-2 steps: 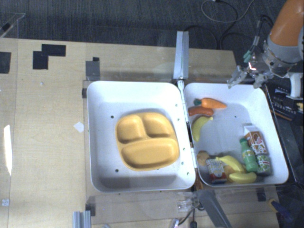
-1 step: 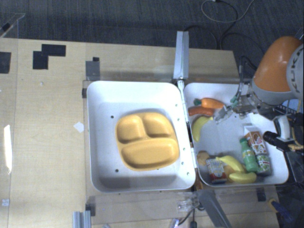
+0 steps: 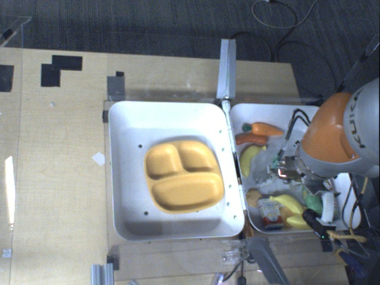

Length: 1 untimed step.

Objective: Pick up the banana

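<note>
The bench point(image 3: 53, 177) carries two shallow white bins side by side. The left bin point(image 3: 127, 218) holds a yellow divided tray point(image 3: 184, 175) — two small compartments at the far side, one long compartment at the near side. The tray lies flat near the middle of the bin.

The right bin point(image 3: 252, 114) holds a cluster of toy food. A carrot point(image 3: 267, 128) lies near the far wall, with a red-orange piece point(image 3: 250, 139) just beside it. A pale yellow-green fruit point(image 3: 249, 159) rests against the left wall of this bin. The banana point(image 3: 289, 203) lies toward the near wall, yellow and curved, next to a small red-and-white packet point(image 3: 271, 213). A second yellow piece point(image 3: 297, 221) sits just beside it at the near edge, and a green item point(image 3: 313, 200) lies to its right.

The arm point(image 3: 332, 132) enters from the right, its orange band above the bin. The gripper point(image 3: 286, 170) hangs low over the middle of the right bin, just beyond the banana — whether its jaws are spread or closed cannot be told, and no item is seen between them.
</note>
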Each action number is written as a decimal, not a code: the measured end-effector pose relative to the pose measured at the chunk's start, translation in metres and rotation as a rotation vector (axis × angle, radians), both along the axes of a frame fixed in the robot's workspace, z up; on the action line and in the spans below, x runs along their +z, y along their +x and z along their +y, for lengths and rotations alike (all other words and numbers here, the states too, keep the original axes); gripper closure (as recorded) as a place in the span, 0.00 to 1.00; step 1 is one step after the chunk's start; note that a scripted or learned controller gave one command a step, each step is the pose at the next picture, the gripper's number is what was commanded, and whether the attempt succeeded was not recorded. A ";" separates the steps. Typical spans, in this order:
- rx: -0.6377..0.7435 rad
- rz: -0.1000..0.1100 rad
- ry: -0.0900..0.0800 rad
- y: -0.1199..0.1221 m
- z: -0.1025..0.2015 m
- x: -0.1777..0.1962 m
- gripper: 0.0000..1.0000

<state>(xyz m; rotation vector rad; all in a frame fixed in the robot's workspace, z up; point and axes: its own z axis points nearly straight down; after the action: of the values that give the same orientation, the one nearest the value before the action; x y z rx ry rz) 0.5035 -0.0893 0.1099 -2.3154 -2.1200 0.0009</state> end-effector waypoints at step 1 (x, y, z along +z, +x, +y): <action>0.030 -0.020 -0.001 -0.009 -0.007 -0.021 0.00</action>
<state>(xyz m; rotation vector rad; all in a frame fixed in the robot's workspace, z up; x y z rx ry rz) 0.4942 -0.0961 0.0888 -2.2937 -2.1642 -0.0218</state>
